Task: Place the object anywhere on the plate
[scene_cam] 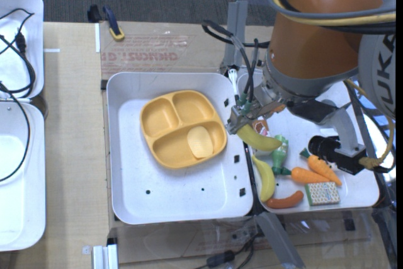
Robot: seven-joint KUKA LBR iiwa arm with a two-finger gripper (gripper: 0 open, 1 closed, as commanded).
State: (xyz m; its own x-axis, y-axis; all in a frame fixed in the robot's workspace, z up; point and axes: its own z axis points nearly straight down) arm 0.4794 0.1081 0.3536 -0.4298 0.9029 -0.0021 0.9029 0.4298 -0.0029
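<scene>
Looming highest is the arm's orange band (321,16), hanging over the toy-filled bin (359,195) on the side of the table (69,135) that the arm reaches in from. Below it the gripper (242,115) sits right at the wall shared by the two bins. One end of a banana (259,139) tucks in under it, and the rest slants back into the toy-filled bin. I cannot tell whether the jaws are apart or clamped on that fruit, since the wrist and cables crowd the spot.

I take that banana for the thing to be moved, and it is not on the plate yet. The yellow divided plate (167,116) lies near the middle of the neighbouring bin (126,198), its near rim close to the shared wall. A pale oval piece (200,142) already rests in its largest compartment.

The crossing looks short, and only the low bin walls stand in the way. Both smaller compartments are bare, with open white floor around the plate.

A second banana (267,179), a green toy (279,157), two carrots (312,175), a red sausage-shaped piece (286,200) and a small sponge block (323,193) crowd the toy-filled bin's front edge, which may explain the reach along the wall.
</scene>
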